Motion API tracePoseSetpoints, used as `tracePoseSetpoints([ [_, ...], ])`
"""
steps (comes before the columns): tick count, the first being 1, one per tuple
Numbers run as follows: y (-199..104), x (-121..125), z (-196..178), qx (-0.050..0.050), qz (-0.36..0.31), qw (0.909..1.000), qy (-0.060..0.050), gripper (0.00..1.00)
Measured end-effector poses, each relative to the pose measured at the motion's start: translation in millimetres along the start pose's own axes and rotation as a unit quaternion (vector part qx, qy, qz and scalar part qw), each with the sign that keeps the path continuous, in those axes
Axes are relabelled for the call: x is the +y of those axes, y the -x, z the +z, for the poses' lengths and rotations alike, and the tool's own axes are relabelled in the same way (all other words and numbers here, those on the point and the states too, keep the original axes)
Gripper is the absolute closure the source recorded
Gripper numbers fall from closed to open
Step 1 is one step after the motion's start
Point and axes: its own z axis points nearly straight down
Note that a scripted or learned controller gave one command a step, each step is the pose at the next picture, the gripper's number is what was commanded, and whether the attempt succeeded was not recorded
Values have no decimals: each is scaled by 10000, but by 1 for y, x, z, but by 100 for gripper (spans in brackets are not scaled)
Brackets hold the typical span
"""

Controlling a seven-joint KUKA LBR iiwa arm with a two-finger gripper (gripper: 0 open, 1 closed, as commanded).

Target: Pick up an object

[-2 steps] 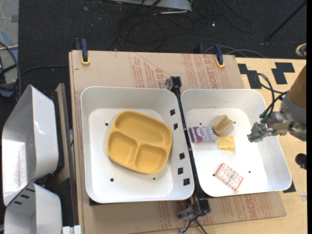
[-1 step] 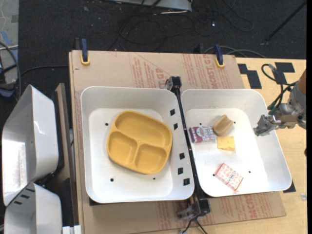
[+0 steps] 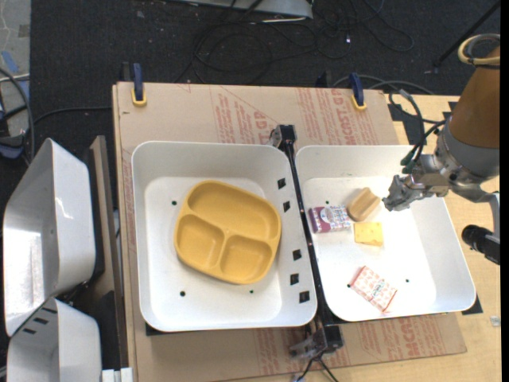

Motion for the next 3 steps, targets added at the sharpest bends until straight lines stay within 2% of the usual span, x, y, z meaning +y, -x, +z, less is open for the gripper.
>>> tracePoseSetpoints([
  [3, -157, 61, -3, 2, 3, 10000, 0, 100],
])
